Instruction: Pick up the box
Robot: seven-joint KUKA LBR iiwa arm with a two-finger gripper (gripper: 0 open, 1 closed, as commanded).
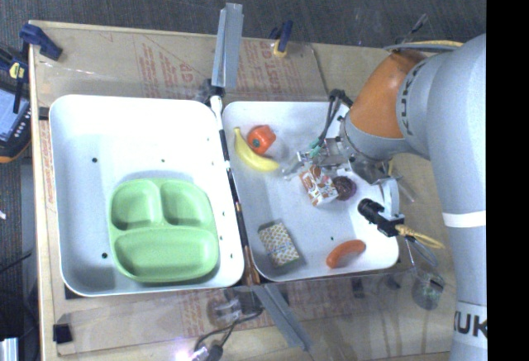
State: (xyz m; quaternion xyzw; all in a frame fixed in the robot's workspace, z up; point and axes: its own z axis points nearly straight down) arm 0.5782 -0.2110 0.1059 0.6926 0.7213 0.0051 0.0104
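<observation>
The worktop carried two white bins, and the grey arm with its orange band reached in from the right over the right bin. The left bin lay well to the tool's left and held a green divided tray.

The tool hung low over the middle of the right bin, its metal parts crowded together above a small patterned packet and a dark round thing just below it. How far the tool was spread could not be told, nor whether it touched or gripped either of them.

The box, chequered and lying flat, sat below and to the left of the tool, apart from it, near the bin's lower edge. A yellow banana lay to the tool's left, with an orange-red fruit touching its upper side. A red oblong thing rested below the tool, near the lower right corner.
</observation>
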